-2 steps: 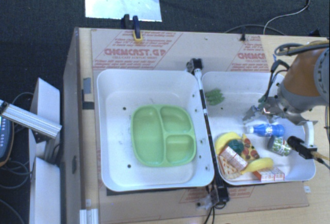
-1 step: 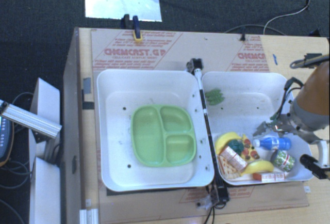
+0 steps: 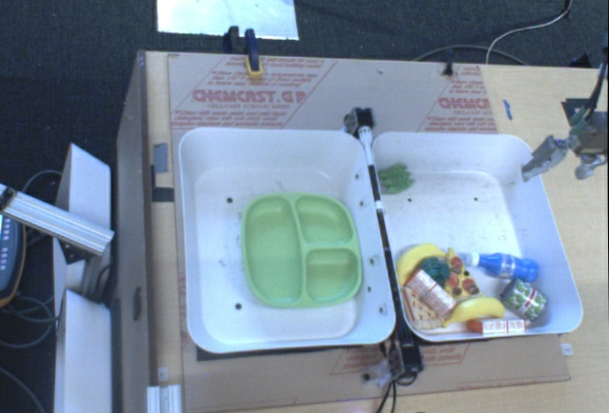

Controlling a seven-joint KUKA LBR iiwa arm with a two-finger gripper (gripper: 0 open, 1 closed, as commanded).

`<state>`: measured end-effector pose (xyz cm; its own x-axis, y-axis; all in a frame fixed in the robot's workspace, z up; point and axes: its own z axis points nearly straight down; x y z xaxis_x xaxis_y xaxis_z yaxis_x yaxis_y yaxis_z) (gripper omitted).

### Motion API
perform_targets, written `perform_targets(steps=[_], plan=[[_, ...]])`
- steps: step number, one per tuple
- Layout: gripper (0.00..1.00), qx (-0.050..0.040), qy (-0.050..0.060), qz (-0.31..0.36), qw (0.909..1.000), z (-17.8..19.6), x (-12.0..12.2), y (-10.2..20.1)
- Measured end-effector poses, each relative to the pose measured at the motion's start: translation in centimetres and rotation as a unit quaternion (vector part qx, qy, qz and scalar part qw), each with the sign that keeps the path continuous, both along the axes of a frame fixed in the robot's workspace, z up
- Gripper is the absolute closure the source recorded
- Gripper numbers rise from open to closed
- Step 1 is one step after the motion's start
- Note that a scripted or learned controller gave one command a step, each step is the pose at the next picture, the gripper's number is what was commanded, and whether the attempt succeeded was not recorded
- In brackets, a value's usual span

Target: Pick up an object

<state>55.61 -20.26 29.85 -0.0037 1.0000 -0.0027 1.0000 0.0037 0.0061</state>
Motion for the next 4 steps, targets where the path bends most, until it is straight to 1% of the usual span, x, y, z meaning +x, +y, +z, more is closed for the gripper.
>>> perform_targets(steps=[1, 2, 3, 4], plan=[[0.0, 0.0021, 0.005, 0.0, 1.0, -17.4, -0.1, 5.3], [0.0, 0.0008, 0.003, -0.002, 1.0, -21.4, -7.0, 0.6], [1.0, 0.0005, 0.0, -0.001, 1.0, -20.4, -6.8, 0.7], [1.0, 0.0004, 0.001, -0.002, 1.0, -15.5, -6.9, -0.5]])
